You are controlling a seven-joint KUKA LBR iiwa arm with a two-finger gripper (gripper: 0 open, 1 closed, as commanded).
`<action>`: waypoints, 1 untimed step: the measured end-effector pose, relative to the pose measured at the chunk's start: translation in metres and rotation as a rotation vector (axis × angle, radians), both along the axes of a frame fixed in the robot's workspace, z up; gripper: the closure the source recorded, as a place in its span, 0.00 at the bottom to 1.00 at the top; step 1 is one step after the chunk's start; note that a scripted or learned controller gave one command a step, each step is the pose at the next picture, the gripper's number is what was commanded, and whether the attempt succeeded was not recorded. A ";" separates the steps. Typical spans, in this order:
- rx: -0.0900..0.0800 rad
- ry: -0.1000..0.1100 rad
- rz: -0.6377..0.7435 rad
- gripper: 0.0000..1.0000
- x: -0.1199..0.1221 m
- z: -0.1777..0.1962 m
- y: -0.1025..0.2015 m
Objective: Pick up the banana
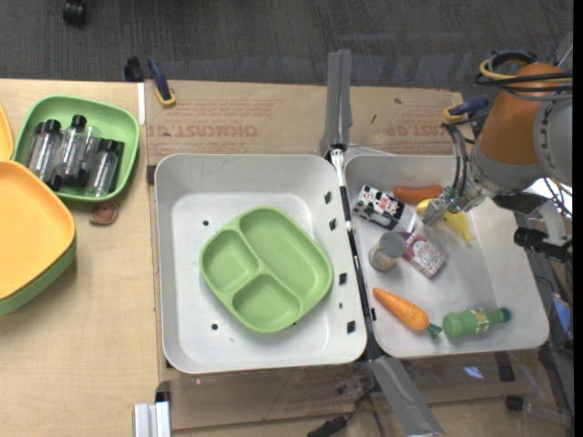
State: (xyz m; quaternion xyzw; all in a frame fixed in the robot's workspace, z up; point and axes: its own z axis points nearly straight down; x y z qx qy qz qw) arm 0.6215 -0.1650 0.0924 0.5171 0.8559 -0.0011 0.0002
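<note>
The banana (464,228) is yellow and lies in the right bin (510,285), near its far right side. My gripper (438,210) is down on the banana's left part. Yellow peel shows on both sides of the gripper tip, a short piece to its left and a longer piece running down to its right. The gripper's own body hides the middle of the banana. The grey arm with its orange band (515,126) reaches in from the right, above the bin's far right corner.
The right bin also holds a black-and-white box (378,206), an orange vegetable (417,192), a can (390,250), a pink packet (424,255), a carrot (401,308) and a green bottle (474,320). A green divided plate (266,268) lies in the left bin (178,244).
</note>
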 end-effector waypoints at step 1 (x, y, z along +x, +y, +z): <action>0.001 -0.002 0.055 1.00 -0.028 0.024 -0.028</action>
